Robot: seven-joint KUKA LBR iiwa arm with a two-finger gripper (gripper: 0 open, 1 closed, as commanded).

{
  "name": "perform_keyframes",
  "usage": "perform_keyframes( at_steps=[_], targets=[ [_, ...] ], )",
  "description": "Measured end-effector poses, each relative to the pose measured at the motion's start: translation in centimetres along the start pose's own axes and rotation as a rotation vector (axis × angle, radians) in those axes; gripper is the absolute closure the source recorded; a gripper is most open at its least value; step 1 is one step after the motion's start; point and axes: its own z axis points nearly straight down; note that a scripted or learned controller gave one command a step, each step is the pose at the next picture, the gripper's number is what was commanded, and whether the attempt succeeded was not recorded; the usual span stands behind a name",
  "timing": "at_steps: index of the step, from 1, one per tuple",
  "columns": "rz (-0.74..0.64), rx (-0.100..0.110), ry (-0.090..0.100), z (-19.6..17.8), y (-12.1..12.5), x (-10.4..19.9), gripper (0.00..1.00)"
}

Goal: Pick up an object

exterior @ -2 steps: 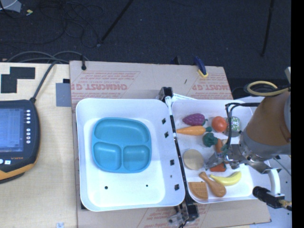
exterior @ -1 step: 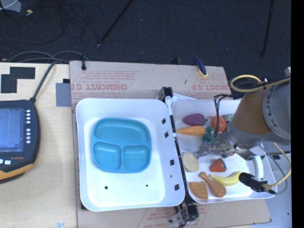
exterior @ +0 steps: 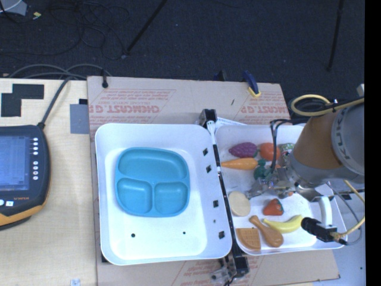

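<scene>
The right bin (exterior: 297, 137) holds several toy foods. At its far side lie a purple eggplant (exterior: 243, 149), an orange carrot (exterior: 238, 164), a red tomato (exterior: 268, 151) and a small green piece (exterior: 261, 171). Nearer the front are a beige round disc (exterior: 240, 204), a red strawberry-like piece (exterior: 273, 207), a yellow banana (exterior: 284, 223), a brown drumstick (exterior: 266, 231) and a tan waffle (exterior: 249, 238). My gripper (exterior: 271, 185) is low in the bin's middle, just above the red piece and beside the green one. Nothing shows between its tips.
The left bin (exterior: 107, 219) carries a blue divided plate (exterior: 153, 180). A black clip rail (exterior: 214, 177) runs between the bins. A handheld pendant (exterior: 21, 165) lies on the bench at far left. The arm's body (exterior: 324, 148) covers the right bin's right side.
</scene>
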Motion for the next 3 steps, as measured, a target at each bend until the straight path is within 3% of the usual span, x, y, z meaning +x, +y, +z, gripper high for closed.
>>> perform_keyframes(
  at_steps=[1, 2, 3],
  targets=[
    [-0.001, 0.001, 0.0, 0.0, -4.5, 4.8, 0.0],
    [0.005, 0.002, -0.001, -0.9, -4.3, 4.5, 1.0],
    [-0.011, -0.006, 0.003, -10.4, -3.2, 15.1, 1.0]
  ],
)
